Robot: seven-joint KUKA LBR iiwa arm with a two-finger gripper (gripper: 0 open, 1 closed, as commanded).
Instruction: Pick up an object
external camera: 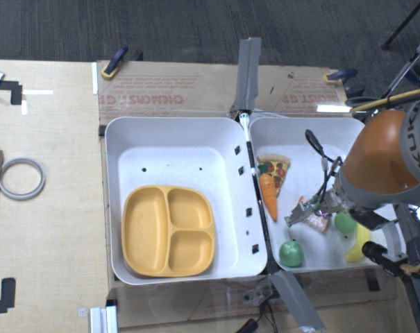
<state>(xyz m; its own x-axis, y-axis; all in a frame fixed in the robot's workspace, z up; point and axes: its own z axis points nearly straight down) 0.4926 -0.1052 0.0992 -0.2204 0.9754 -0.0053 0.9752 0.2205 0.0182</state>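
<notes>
dark carpet floor (161, 12), pale wooden bench (43, 241)

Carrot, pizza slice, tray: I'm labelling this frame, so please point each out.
carrot (268, 193), camera view, middle of its orange body
pizza slice (276, 167), camera view, its topping face
tray (136, 220), camera view, floor of its largest compartment

In the right bin (293, 127) a toy carrot (268, 195) lay lengthwise near the left wall, a pizza slice (275, 166) just beyond it. A green apple (291, 253) sat at the near edge; a yellow banana (357, 245) and a green fruit (345, 223) lay right.
</notes>
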